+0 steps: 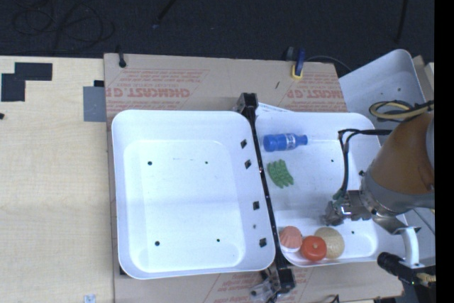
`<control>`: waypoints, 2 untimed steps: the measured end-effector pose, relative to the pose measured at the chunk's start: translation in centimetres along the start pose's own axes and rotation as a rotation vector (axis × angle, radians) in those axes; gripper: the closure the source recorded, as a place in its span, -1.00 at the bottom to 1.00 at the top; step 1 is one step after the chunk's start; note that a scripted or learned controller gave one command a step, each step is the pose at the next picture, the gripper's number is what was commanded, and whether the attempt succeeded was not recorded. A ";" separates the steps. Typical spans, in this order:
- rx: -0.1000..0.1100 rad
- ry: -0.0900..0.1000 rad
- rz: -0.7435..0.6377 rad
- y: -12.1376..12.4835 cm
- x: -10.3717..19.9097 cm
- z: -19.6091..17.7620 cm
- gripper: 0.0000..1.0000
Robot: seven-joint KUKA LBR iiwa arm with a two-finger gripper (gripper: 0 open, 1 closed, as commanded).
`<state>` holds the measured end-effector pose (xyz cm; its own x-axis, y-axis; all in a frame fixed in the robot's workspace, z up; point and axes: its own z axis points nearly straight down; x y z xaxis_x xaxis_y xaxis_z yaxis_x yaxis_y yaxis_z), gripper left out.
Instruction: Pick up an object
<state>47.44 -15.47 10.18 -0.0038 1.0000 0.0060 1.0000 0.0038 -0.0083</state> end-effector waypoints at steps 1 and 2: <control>-0.003 -0.004 0.007 0.0 -0.4 -1.4 1.00; -0.001 -0.002 0.010 0.0 -0.4 -2.3 1.00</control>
<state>47.48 -15.91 12.47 0.0062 1.0000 0.0035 1.0000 -0.0061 -0.0068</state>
